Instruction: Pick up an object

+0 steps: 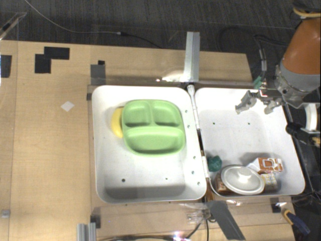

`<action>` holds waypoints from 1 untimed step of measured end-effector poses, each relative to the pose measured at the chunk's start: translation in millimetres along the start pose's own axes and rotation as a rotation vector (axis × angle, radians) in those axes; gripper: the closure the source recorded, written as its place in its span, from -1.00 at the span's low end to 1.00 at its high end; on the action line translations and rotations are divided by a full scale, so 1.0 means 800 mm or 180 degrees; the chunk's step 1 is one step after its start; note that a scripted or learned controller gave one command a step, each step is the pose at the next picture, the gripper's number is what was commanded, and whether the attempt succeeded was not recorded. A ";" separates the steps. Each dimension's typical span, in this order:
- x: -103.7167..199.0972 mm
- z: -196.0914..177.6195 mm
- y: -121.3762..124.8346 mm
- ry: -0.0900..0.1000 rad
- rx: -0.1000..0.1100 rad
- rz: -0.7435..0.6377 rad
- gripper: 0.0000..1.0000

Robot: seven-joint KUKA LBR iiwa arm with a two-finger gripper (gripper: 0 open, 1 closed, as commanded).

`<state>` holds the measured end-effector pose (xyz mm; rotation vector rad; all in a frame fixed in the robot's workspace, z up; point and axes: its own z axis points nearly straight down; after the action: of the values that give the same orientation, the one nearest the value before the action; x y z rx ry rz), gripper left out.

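Observation:
My gripper [258, 104] hangs over the far part of the right bin [251, 134], its two fingers spread apart with nothing between them. In the near right corner of that bin lie a round silver lid or bowl [243, 179], a small brown and white carton [270, 165] and a little teal object [214, 162]. The left bin [145, 179] holds a green divided plate [152, 126], which partly covers a yellow object [117, 122] at its left side.
A metal post [192, 56] stands behind the seam between the two bins. The arm's orange band [303, 49] reaches in at the upper right. Cables lie on the dark floor behind the bench.

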<state>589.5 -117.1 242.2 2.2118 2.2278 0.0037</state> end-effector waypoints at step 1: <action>0.007 0.107 -0.062 0.0001 0.0007 0.0195 -1.00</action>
<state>540.5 -111.5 156.1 2.2803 2.1600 0.0017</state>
